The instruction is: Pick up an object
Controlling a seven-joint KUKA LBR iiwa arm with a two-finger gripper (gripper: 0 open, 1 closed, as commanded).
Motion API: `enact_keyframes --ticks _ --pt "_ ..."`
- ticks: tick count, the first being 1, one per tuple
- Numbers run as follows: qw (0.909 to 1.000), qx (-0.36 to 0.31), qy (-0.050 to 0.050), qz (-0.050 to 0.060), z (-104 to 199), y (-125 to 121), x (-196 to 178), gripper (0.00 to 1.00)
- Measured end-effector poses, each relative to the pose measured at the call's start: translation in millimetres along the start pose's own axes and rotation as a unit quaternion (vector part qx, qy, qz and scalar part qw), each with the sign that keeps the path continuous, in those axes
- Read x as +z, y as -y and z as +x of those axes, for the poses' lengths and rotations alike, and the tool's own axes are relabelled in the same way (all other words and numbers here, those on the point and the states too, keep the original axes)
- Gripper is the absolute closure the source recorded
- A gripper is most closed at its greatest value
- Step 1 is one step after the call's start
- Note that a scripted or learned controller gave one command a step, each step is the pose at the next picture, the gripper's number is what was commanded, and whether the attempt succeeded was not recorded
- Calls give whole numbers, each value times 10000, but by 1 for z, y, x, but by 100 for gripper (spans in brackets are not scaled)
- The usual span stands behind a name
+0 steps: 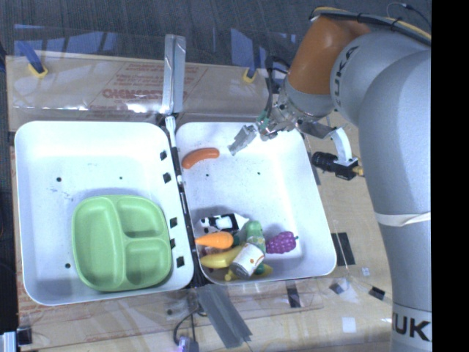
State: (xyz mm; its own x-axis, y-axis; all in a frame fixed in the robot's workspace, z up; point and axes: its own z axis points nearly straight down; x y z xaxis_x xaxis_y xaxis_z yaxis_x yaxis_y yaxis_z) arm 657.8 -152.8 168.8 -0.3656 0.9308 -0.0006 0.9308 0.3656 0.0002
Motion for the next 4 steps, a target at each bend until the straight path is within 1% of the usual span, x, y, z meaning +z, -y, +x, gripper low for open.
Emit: enact_keyframes --ticks 1,2,3,4 --pt "9993 -380 -11 15 26 -9 58 0" --pt "10000 42 -8 12 22 2 78 0" --pt "10000 -89 3 -3 26 -10 77 0" --pt "9978 656 -10 18 55 61 10 0"
